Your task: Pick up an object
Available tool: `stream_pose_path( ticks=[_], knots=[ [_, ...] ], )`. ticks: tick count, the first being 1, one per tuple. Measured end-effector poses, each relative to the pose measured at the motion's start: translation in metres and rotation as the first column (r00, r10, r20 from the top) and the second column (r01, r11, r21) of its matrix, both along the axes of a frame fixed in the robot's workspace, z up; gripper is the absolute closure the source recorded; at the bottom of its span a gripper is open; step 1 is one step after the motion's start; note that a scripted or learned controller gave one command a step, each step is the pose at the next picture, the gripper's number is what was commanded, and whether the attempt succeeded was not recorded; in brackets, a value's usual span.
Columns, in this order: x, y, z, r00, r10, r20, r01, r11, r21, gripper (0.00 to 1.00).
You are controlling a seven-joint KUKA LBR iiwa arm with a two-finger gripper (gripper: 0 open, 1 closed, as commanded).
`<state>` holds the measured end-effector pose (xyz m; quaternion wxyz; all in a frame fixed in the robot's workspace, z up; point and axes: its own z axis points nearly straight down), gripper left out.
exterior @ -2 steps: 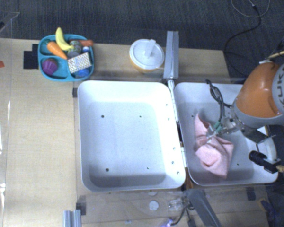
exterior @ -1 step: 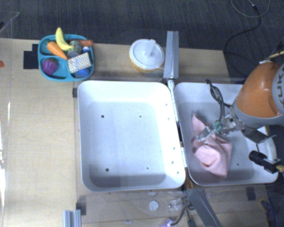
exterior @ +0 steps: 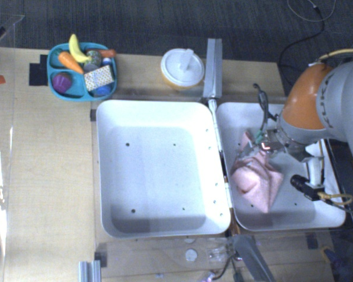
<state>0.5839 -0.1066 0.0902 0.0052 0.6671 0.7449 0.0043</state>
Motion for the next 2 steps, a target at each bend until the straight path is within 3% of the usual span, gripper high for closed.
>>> stream_pose_path(
  ticks=[1, 2],
  knots=[
    [0.004, 0.002, 0.014, 1.000, 0.007, 0.012, -0.007, 1.000, -0.001, 1.00],
    [0.048, 0.027, 0.146, 0.988, 0.156, -0.004, -0.156, 0.988, -0.002, 1.00]
  ],
)
